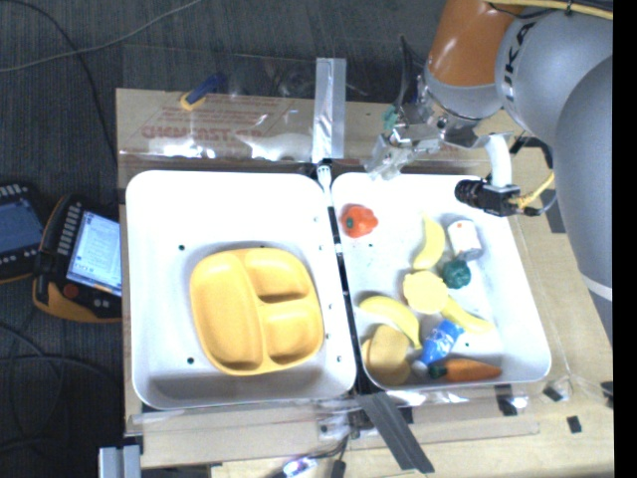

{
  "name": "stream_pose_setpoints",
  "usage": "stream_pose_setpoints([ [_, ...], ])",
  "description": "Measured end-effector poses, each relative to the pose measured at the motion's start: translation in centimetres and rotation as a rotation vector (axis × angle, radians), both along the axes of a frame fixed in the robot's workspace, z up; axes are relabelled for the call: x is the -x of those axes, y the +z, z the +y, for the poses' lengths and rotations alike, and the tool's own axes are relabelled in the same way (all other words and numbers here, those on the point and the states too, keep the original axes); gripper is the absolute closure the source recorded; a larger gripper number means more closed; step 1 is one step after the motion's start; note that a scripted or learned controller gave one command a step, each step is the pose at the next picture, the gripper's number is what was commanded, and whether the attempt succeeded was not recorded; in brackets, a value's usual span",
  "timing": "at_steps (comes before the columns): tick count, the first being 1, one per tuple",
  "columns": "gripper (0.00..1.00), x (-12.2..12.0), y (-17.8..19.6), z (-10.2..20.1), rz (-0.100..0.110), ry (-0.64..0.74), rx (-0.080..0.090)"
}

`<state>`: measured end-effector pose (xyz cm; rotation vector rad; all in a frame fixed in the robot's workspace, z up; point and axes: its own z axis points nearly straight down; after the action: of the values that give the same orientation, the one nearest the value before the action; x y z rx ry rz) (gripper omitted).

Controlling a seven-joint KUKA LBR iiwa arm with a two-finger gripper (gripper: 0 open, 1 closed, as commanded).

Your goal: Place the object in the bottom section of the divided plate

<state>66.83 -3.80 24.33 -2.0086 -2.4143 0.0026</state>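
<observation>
Grey-and-orange arm reaches in from the right, its end effector (390, 155) hanging over the back rim of the right bin (532, 312); whether it is open or closed cannot be told from this angle, and nothing is seen between its tips. Just below it, inside that bin, lies a red tomato-like piece (358, 220) near the dividing wall. Farther toward the front sit pale yellow slices (430, 290), a teal piece (457, 274), a small white item (463, 235), a blue-and-white bottle (438, 346), a tan rounded piece (389, 354) and an orange carrot (470, 370). A yellow divided plate (257, 308) rests in the left bin (154, 257), its sections bare, on the counter (149, 118)
</observation>
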Motion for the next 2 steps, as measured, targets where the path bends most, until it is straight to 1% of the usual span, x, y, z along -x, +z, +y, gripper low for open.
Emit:
stream_pose_setpoints([
  [1,1.0,1.9,-6.1,8.8,0.002,0.176,-0.001],
  [2,1.0,0.0,-6.0,10.7,0.0,0.154,-0.002],
])
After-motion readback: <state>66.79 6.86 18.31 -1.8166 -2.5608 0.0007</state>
